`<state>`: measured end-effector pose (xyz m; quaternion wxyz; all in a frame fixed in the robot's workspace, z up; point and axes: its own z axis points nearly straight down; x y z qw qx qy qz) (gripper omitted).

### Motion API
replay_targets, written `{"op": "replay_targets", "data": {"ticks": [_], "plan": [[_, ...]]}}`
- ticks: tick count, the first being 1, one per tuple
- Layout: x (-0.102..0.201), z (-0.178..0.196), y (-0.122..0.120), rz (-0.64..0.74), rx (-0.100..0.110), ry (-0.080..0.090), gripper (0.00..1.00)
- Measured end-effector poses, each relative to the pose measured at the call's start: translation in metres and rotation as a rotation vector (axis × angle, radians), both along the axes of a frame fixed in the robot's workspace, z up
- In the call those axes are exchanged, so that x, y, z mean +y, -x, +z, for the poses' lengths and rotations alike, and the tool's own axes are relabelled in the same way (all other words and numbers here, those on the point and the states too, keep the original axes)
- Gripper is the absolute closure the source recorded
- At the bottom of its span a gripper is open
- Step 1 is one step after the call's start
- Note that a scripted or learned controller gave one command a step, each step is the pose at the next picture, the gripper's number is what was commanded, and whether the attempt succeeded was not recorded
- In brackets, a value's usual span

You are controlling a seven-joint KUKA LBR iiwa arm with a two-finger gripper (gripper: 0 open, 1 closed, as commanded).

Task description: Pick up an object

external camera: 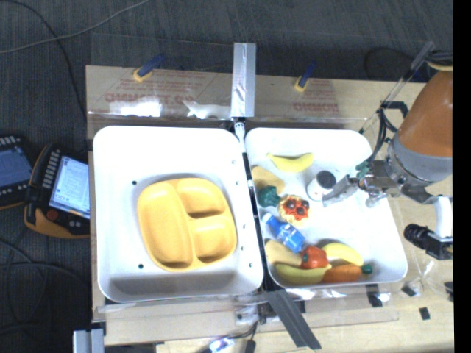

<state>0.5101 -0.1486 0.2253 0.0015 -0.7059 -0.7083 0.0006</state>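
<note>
Gripper poised over the right bin's toy food

The gripper point(340, 188) hangs low in the right bin point(383, 230), beside a small white round piece point(322, 180); whether its fingers are apart or together I cannot tell. The nearest likely pick, a yellow banana point(291, 161), lies just up-left, its long axis running left-right. The left bin point(118, 212) holds a yellow divided tray point(188, 221).

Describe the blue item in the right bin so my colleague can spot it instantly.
Start at the right bin, along the wall it shares with the left bin. Below the red-and-yellow toy lies a small blue packet, tilted diagonally. Nothing else there is blue.
</note>
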Motion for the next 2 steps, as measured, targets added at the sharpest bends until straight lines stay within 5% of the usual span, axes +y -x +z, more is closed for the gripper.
{"op": "replay_targets", "data": {"ticks": [1, 2], "plan": [[0.010, -0.041, -0.075, 0.099, -0.001, 0.002, 0.00], [0.025, -0.129, -0.124, 0.444, -0.008, 0.004, 0.00]]}}
